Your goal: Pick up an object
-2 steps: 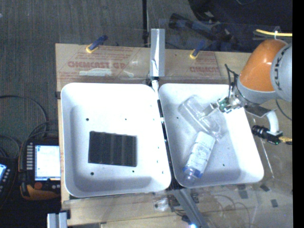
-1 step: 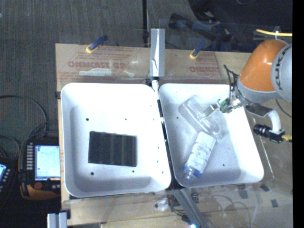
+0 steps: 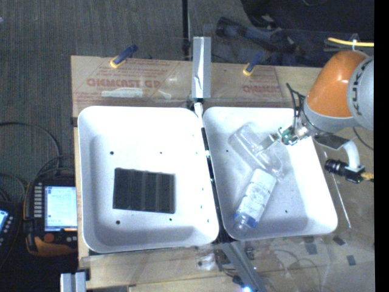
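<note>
Approach step, by my read: nothing lifted yet. Gripper sits low at the right bin's back edge, touching or just over the cup; whether its fingers are spread or pressed, cannot tell. Cup clear, thin-walled, tipped on its side. Bottle lies near it, clear plastic, labelled, cylindrical. Next move needs a square grip on slick, curved plastic. Left bin holds a flat black ribbed block.
</note>
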Motion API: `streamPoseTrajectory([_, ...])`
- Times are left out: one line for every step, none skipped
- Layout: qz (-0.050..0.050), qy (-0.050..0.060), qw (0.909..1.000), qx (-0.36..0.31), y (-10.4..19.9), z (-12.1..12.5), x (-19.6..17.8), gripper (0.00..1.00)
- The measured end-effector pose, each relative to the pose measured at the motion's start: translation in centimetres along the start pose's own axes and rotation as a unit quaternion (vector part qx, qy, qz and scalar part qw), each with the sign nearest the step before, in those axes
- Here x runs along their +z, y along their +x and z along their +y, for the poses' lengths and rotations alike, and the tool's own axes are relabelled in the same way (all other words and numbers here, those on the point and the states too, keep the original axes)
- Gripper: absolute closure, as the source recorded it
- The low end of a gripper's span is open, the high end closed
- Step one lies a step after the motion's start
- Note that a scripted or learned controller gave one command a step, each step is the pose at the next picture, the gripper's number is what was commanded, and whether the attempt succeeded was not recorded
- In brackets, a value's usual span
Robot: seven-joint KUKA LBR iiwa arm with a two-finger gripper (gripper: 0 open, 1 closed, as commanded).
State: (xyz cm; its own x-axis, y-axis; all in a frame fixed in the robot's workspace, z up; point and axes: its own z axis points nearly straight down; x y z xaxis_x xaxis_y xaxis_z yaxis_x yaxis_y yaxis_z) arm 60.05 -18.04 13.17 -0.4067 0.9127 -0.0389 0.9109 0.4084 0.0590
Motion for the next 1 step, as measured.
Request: streamPoseTrajectory([0.016,0.030,0.9932,0.112,3.41,-6.87,0.71,0.00])
